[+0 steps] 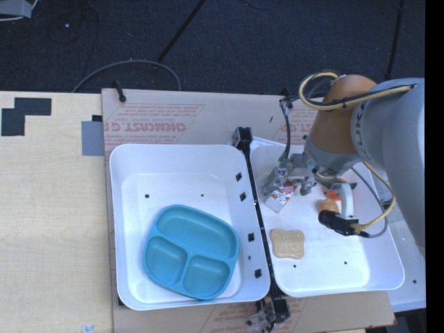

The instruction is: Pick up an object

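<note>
My gripper (281,186) sits low in the right bin (374,272), on a small packet (280,199); grip unreadable (fingers blurred); toast slice (287,243) at six o'clock, apart.

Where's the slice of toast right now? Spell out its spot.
The toast slice lies flat in the right bin, near the divider, below the gripper.
</note>
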